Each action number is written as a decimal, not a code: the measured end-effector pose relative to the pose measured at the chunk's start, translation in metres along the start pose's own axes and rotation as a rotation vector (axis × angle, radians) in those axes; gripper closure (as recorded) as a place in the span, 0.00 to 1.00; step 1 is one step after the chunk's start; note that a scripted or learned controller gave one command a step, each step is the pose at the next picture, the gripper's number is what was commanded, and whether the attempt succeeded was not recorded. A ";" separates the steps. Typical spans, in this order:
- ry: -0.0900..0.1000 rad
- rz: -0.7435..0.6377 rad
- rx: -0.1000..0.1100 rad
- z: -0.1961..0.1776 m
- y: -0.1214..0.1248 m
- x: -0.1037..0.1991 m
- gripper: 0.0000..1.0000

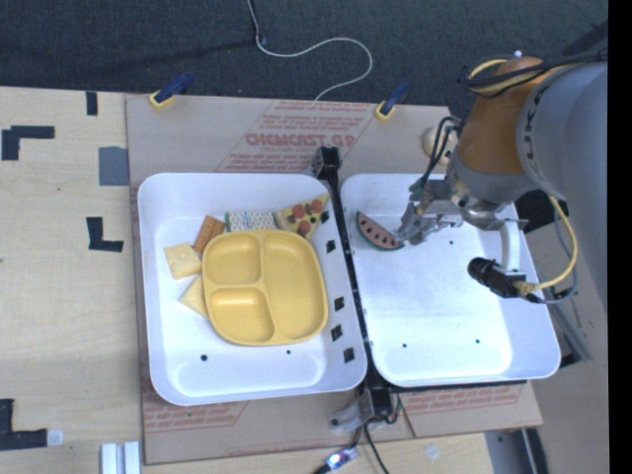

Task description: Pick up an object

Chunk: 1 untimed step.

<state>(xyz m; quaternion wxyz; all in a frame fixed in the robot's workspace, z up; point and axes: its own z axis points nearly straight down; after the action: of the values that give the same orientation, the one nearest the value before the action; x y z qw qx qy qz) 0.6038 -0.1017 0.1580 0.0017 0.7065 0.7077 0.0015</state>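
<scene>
The gripper hangs low in the right bin, touching one watermelon slice; its grip cannot be told; the left bin holds one yellow divided plate.

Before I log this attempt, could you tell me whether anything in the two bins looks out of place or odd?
Mostly tidy. The yellow divided plate lies on top of several toy food pieces in the left bin, partly covering them. A watermelon slice lies alone in the right bin, beside the gripper.

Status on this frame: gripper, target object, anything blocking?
Gripper low in right bin, beside watermelon slice. Grasp unconfirmed. Yellow divided plate sits in left bin; nothing obstructing.
</scene>
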 end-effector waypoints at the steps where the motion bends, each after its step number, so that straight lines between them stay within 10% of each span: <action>1: 0.000 0.000 0.002 -0.043 0.004 0.005 1.00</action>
<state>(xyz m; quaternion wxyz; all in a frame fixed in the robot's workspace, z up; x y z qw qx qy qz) 0.6078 -0.0971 0.2012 0.0007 0.7063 0.7079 0.0008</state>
